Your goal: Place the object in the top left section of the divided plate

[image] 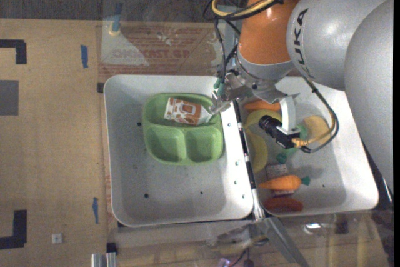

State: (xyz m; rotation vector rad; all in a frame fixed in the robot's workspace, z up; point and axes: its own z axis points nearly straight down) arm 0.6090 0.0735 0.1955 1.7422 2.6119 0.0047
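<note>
In the left bin [125,197], a green divided plate [185,146] is sitting toward the upper middle, and a small orange-and-white carton [182,110] is lying in its long upper section, tilted slightly. The gripper [220,101] is hanging at the plate's upper right rim, just beside the carton's right end, and whether its fingers are spread or closed is something I cannot tell, since the wrist is covering them. I cannot tell either whether it is touching the carton.

The carton's long axis is running roughly left to right across the view, dipping a little toward the right, with its printed face turned up.

The risk, as I judge it, is coming from how close the gripper is to both rim and carton: any sideways pull-away could be dragging the carton along, or catching the rim and shifting the plate. The carton is also lying toward the right of that section, so it may count as misplaced
</note>
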